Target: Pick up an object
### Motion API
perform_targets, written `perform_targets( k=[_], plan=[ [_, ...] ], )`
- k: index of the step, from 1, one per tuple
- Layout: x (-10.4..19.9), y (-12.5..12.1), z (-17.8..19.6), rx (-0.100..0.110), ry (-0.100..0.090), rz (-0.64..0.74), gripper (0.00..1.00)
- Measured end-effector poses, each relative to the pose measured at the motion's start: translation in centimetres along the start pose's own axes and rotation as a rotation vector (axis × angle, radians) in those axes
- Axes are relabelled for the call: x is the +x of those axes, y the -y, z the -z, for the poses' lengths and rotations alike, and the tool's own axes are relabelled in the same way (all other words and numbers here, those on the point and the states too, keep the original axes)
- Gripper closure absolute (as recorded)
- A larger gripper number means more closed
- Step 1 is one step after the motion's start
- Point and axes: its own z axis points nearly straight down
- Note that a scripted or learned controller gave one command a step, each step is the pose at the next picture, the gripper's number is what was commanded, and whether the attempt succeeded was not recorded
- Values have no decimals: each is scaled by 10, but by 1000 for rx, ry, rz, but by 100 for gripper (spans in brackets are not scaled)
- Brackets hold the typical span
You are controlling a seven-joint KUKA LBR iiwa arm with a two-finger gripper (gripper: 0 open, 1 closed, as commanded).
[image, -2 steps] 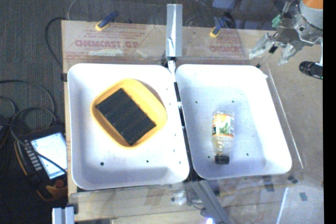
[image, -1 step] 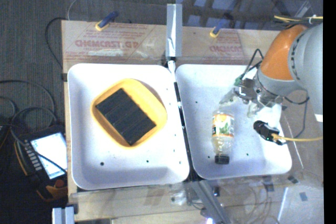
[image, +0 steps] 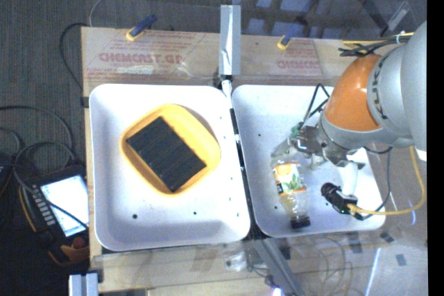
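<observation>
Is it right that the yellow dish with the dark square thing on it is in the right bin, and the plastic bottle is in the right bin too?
Not quite. The yellow dish with the dark square pad sits in the left bin, not the right one. The camera view shows it. The plastic bottle does lie in the right bin, near the gripper.

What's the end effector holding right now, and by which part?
Cannot tell. The end effector sits over the top end of the bottle in the right bin, but no grip is visible.
</observation>
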Motion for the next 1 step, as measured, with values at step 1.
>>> perform_targets(
  k=[1],
  plan=[
    [31, 15, 1, -4, 1, 51, 0]
  ],
)
